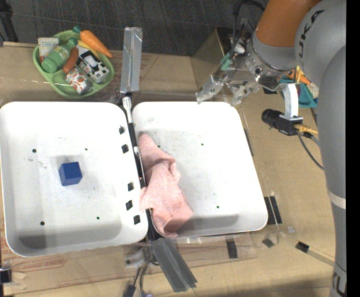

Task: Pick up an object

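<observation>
the grey arm with its orange band comes in from the 3 o'clock side and ends up near 1 o'clock in the view. its claw hangs over the far rim of the right bin. the two clear fingers look spread apart, with nothing between them.

a pink cloth lies crumpled in the right bin, on its 9 o'clock side, right against the wall between the two bins. it runs from about the middle of that wall down toward 6 o'clock. the claw is well apart from the cloth.

a small blue cube sits in the left bin, a bit toward 9 o'clock from the bin's middle. it touches nothing else.

both bins rest side by side on the brown desk. at 11 o'clock on the desk, behind the left bin, there is a green bowl full of toy food, with an orange carrot sticking out at the top. a grey strip stands on the desk just behind the gap between the bins.
</observation>
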{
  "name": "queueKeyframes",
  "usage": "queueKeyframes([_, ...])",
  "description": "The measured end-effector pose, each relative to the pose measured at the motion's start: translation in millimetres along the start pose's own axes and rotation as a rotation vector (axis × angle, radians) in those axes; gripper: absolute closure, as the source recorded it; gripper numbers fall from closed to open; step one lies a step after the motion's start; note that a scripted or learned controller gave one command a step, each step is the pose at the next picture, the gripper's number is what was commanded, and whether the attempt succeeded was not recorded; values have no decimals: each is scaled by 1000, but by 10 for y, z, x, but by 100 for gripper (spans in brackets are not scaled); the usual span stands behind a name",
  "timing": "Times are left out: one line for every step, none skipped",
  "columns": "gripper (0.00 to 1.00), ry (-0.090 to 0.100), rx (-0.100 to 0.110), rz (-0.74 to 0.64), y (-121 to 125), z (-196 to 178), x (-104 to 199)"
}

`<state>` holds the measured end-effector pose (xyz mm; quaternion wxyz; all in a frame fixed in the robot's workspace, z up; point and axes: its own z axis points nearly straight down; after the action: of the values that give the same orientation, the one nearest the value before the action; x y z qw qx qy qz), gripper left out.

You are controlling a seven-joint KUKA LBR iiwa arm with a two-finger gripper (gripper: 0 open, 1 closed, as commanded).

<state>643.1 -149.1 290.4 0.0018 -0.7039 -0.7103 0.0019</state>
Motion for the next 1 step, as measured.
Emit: queueKeyframes([0, 0, 1, -89, -553, 1219, -374])
